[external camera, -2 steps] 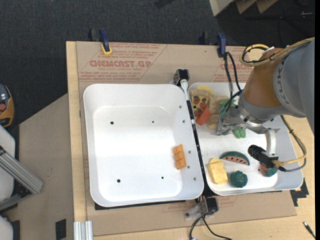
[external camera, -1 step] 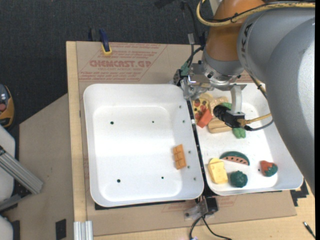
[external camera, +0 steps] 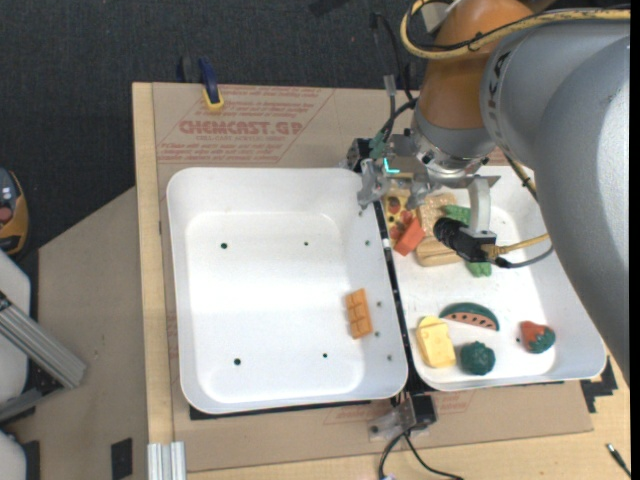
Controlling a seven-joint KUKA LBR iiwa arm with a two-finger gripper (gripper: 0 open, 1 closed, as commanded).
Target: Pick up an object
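Observation:
My gripper (external camera: 425, 200) hangs over the far left part of the right bin (external camera: 560, 363), under the orange wrist band. Its two fingers (external camera: 479, 206) stand apart, so it is open, with nothing gripped between them. Just below it lie a pizza slice (external camera: 397, 207), a red-orange wedge (external camera: 408, 235), a tan bread piece (external camera: 433, 249) and a green piece (external camera: 480, 264). Nearer the front of that bin sit a watermelon slice (external camera: 469, 317), a yellow cheese block (external camera: 435, 342), a dark green broccoli (external camera: 477, 358) and a strawberry (external camera: 537, 337). An orange waffle-like block (external camera: 358, 313) lies in the left bin (external camera: 200, 268).
The ridge where the two bins meet (external camera: 388, 268) runs right under the gripper's left finger. A black part with a yellow cable (external camera: 520, 248) trails over the bread. The big grey arm covers the right bin's far right corner. Brown cardboard (external camera: 250, 118) lies under the bins.

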